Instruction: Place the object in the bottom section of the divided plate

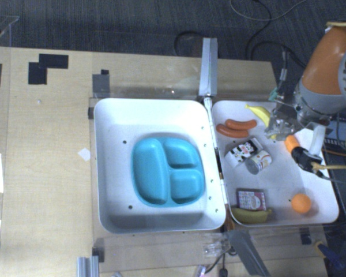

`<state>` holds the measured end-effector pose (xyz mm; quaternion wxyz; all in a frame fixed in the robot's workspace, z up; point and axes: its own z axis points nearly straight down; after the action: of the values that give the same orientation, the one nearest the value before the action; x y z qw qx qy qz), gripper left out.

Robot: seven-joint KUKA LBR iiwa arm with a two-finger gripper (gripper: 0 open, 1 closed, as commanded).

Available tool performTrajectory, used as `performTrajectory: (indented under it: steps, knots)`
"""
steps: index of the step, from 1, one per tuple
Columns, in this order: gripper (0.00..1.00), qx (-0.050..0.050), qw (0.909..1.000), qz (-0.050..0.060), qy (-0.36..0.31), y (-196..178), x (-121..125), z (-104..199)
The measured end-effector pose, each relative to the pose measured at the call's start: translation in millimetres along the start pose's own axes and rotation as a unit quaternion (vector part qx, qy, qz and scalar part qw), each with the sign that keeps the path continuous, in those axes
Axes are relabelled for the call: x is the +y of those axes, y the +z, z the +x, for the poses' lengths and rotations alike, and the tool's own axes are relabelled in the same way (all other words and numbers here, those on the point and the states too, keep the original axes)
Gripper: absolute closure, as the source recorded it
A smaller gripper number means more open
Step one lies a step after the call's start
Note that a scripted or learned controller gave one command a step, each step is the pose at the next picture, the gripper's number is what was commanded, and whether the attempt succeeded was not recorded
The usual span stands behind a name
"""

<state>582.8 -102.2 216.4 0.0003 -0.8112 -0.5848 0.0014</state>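
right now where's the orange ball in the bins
The orange ball lies in the right bin, near its lower right corner, right of the red card and the banana at the bin's bottom edge.

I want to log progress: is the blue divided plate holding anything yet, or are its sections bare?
Bare. The blue divided plate in the left bin shows plain blue in every section.
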Motion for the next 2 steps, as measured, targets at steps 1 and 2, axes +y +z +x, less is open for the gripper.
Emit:
performTrajectory:
  steps: [1,2]
  knots:
    - [1.0,0.0,0.995,-0.002,-0.1,-84,-2,-15]
    - [1.0,0.001,0.9931,0.0,-0.117,29,-65,74]
